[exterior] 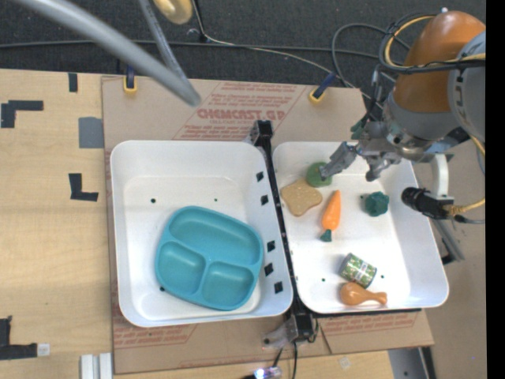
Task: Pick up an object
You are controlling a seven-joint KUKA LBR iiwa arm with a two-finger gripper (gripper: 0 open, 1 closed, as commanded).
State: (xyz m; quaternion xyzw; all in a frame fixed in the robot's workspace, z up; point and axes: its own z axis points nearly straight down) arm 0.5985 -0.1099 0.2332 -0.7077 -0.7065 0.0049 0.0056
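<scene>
Two shallow white bins are seen side by side on the tabletop (pixel 47 212). The left bin (pixel 126 212) holds a blue divided tray (pixel 209 257), lying in its near half. The right bin (pixel 418 251) holds several small items: a tan bread-shaped piece (pixel 301 198) near the dividing edge, an orange carrot (pixel 331 212) just right of it, a dark green round object (pixel 316 174) at the far left of the bin, a teal lump (pixel 375 204) further right, a green can (pixel 359 270) on its side toward the near edge, and an orange drumstick-shaped piece (pixel 362 295) nearest the front rim.

The end effector (pixel 359 163) is positioned over the far part of the right bin, its two fingers spread apart with nothing between them. One finger (pixel 339 161) reaches toward the dark green round object and appears to touch or overlap it. The carrot and teal lump lie just nearer than the fingers, apart from them.
</scene>
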